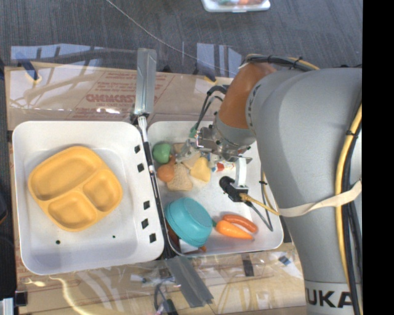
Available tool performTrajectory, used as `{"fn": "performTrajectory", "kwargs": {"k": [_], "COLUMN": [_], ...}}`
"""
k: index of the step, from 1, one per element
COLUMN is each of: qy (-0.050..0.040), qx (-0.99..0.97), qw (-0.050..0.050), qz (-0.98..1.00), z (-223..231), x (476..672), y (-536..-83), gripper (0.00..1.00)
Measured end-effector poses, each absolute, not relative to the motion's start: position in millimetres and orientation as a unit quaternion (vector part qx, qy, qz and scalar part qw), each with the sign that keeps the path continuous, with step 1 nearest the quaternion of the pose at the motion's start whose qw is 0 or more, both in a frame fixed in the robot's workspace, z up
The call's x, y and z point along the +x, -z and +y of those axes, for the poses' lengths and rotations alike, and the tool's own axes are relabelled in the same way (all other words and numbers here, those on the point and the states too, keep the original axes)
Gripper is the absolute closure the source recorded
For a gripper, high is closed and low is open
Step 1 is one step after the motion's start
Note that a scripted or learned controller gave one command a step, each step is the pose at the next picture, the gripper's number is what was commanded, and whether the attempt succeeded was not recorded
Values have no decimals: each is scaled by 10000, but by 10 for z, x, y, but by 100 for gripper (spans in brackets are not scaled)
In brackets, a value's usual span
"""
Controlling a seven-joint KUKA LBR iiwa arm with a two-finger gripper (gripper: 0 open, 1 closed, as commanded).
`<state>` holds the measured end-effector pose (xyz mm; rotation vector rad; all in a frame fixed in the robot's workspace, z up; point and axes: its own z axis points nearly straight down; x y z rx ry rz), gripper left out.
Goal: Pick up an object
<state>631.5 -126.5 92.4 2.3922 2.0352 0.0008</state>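
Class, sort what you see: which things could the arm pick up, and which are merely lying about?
Belonging to the job: tool; green ball; yellow wedge; bread slice; teal bowl; carrot; sausage.

Lying about: yellow divided plate; left bin; cardboard sheet.

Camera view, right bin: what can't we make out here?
- Gripper: the wrist covers its fingers from above, so open or shut, and any hold, is unreadable.
- Items under it, the green ball, yellow wedge and bread-like piece: crowded and partly overlapped; contact with the gripper is unclear.
- Dark object under the teal bowl: mostly hidden.
- White tray: cut off by the top edge.
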Motion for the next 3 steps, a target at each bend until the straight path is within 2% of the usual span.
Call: {"fn": "performTrajectory", "kwargs": {"k": [1,2,3], "qy": [12,-1,12], "qx": [7591,5994,7881], "qw": [-22,2,-4], "qz": [6509,8005,6156], "z": [-1249,-604,394], "x": [6317,6140,6528], "y": [-998,-1911,-2677], "gripper": [100,100,100]}}
